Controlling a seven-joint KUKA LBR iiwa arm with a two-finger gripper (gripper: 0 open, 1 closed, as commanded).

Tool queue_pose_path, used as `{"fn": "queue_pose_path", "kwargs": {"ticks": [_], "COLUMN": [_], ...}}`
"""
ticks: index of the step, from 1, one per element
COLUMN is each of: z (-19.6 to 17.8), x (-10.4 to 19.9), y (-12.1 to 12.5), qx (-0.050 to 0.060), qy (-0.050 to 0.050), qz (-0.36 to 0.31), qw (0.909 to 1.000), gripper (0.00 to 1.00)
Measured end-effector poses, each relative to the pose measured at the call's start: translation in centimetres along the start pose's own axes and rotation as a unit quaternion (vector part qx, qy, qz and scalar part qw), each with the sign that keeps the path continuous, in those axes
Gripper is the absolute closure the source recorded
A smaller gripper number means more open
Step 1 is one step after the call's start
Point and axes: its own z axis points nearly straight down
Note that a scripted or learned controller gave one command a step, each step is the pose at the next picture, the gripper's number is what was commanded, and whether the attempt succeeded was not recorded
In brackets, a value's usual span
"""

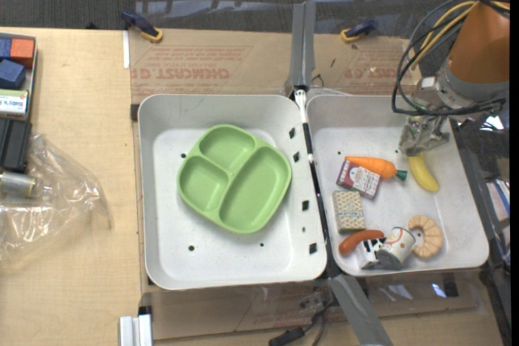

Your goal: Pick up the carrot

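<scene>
The orange carrot (374, 165) with a green tip lies in the right bin (324, 174), its left end resting by a small maroon box (359, 178). My gripper (422, 138) hangs over the bin's upper right part, to the right of the carrot and above a yellow banana (424, 173). It is apart from the carrot, and nothing shows between its fingers.
The right bin also holds a patterned packet (349, 209), a red sausage (360, 241), a black-and-white toy (391, 248) and a pretzel-like ring (426, 236). A green divided plate (234, 177) sits in the left bin (162, 198). Boxes and a plastic bag (49, 190) lie at the far left.
</scene>
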Motion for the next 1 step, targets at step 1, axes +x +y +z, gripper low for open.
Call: {"fn": "queue_pose_path", "kwargs": {"ticks": [1], "z": [0.03], "x": [-0.25], "y": [0.07], "qx": [-0.001], "qy": [-0.001], "qz": [-0.074], "qw": [0.9972], "gripper": [1.0]}}
